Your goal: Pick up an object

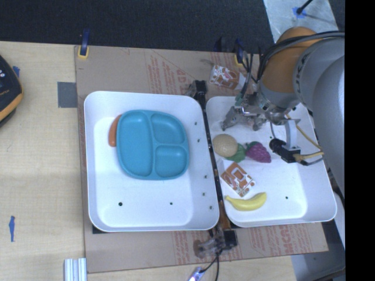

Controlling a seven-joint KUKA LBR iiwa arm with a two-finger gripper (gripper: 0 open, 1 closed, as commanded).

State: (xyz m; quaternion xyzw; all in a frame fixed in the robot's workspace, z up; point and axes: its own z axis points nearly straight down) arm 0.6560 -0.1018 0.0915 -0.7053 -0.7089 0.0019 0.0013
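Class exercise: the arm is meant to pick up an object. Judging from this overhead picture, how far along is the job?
Done: the gripper is over the right bin, at its far end. In hand: nothing shows between its fingers. Left: the whole pick. The banana, the purple grapes, the beige round object and the packet all lie on the bin floor.

Even overhead light, soft focus throughout.
The white bins (146, 218) are brightly lit without harsh glare; only faint shadows are cast, and fine detail is smeared by low resolution.
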